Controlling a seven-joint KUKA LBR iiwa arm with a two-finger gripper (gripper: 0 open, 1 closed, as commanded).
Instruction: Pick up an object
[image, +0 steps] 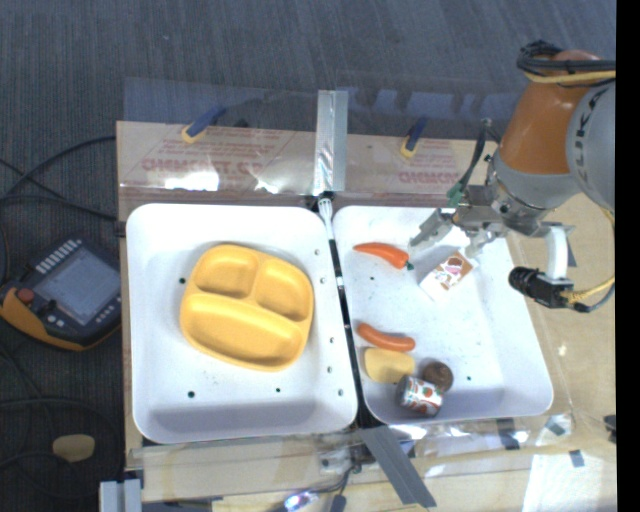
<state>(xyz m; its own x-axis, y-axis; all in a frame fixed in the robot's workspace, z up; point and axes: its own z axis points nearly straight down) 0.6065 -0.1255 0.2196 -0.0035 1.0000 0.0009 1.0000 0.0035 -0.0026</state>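
Hovering: gripper (455, 233) low over the right bin (520, 345), far end
Jaws: spread apart, nothing between them
Carton (447, 274): just below the fingertips, apart from them
Carrot (382, 254): just left of jaws
Sausage (386, 338), can (421, 396): well toward the near end
Yellow tray (247, 305): far left, left bin (150, 340)

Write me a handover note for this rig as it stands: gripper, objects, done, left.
Gripper: open, holding nothing, above the back of the right white bin.
Right bin: orange toy carrot and small white carton near the gripper; orange sausage-shaped toy, pale yellow block, small red-labelled can and dark brown round piece at the front.
Left white bin: yellow compartment tray.
Done: nothing lifted.
Left: grasp and lift one object, probably the carton or carrot.
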